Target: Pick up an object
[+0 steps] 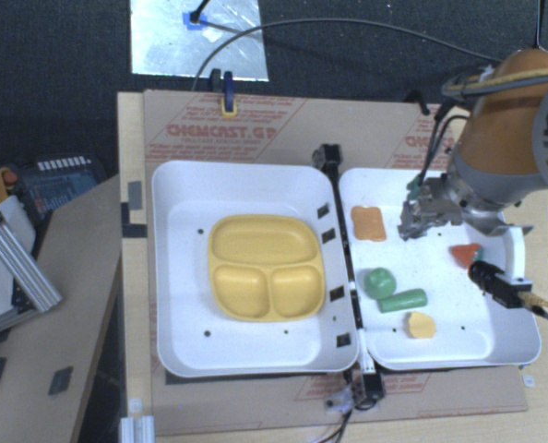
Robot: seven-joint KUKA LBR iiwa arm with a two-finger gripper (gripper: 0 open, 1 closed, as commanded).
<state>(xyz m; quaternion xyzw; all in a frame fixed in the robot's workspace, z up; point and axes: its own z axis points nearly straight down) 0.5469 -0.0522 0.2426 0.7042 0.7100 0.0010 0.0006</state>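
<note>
Four objects (393, 289) in bin (495, 344), edges free

1. The brown cardboard sheet (256, 127) beneath the two bins carries red block lettering along its far edge, left of centre. The word reads "CHEMCAST", followed by two or three characters that look like "GP" but cannot be confirmed.
2. A second red print stands on the same sheet at the far right, near the arm. It is slanted and partly covered, and cannot be read.
3. Fainter red print shows on the sheet's near edge, below the bins. It is too small to read.
4. The dark device (57, 187) at the left bears a row of pale marks along its top; no characters can be read.
</note>
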